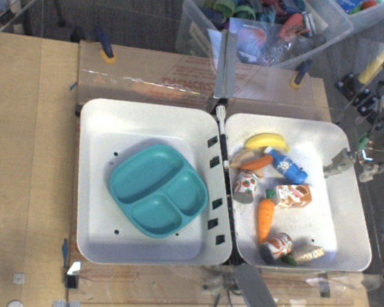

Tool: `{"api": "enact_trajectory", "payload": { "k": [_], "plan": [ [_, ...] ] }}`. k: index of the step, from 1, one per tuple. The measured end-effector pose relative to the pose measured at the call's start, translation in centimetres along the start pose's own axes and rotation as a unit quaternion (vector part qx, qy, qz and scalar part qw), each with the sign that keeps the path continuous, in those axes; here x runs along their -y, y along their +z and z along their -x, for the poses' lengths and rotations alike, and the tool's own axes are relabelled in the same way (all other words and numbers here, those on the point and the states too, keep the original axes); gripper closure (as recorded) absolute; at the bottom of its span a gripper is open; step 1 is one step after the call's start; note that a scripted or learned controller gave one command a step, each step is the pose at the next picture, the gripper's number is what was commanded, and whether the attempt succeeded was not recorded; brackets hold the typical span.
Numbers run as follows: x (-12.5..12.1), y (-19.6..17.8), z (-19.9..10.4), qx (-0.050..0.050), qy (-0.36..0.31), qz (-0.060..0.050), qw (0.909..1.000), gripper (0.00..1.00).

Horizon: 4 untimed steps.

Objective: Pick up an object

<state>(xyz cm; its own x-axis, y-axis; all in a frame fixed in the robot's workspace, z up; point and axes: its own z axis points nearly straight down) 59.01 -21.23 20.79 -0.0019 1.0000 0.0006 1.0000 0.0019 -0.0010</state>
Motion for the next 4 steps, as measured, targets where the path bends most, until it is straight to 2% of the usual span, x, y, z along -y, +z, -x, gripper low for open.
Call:
{"api": "enact_trajectory", "payload": {
  "k": [1, 2, 3, 4],
  "plan": [
    [-4.2, 8.7, -7.2, 0.000, -0.042, -0.001, 0.9991, 0.00],
    [-7.9, 11.8, -8.4, 0.002, 0.009, 0.005, 0.9999, 0.00],
    [-8.0, 10.7, -8.5, 0.004, 0.006, 0.006, 1.0000, 1.00],
    [-7.7, -2.5, -16.6, 0.000, 0.029, 0.001, 0.9996, 1.00]
  ]
}}
